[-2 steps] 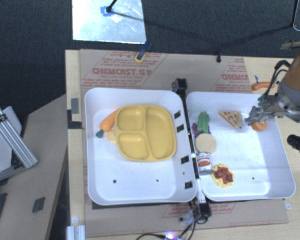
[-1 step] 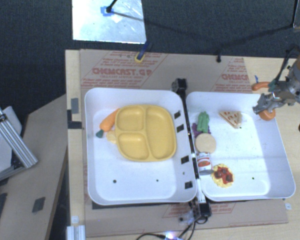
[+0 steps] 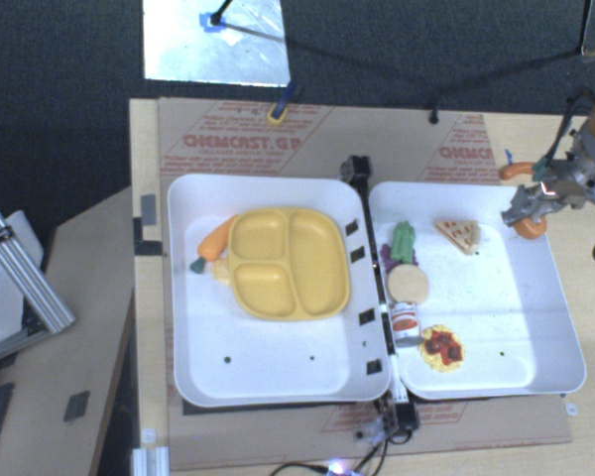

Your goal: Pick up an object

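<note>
The gripper (image 3: 532,204) sits at the right bin's (image 3: 535,365) upper right rim; whether its fingers are spread or closed cannot be told, and an orange piece (image 3: 531,228) just below it is too small to identify. Inside this bin lie a waffle wedge (image 3: 460,234), a green vegetable (image 3: 404,242), a round tan disc (image 3: 408,285), a small can (image 3: 405,322) with unreadable label, and a pizza piece (image 3: 441,348). The left bin (image 3: 268,370) holds a yellow divided plate (image 3: 283,263) partly covering a carrot (image 3: 214,239). The cardboard (image 3: 243,132) beneath reads "CHEMCAST GP".
</note>
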Controlling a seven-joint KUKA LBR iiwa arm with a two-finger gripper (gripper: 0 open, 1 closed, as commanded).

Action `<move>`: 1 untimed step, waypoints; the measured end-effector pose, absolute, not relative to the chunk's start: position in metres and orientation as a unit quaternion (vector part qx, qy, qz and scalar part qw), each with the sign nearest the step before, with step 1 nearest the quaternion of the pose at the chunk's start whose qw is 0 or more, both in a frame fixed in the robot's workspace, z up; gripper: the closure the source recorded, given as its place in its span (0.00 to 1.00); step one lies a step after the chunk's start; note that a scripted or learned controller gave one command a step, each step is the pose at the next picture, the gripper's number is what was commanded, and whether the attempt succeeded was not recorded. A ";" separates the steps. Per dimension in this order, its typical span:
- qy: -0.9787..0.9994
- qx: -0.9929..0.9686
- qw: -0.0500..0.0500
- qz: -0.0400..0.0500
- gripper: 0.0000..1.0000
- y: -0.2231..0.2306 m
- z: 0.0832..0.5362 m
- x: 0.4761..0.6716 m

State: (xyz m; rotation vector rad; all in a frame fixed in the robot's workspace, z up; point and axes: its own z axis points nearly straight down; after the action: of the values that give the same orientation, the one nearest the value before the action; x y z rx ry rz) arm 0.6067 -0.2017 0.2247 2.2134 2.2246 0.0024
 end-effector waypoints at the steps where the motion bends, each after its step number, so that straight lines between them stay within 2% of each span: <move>1: 0.710 0.704 0.000 0.001 1.00 -0.147 0.235 0.596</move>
State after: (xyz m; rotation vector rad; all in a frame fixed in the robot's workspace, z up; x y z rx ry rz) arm 0.5956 -0.1471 0.2352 2.2109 2.2312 0.0042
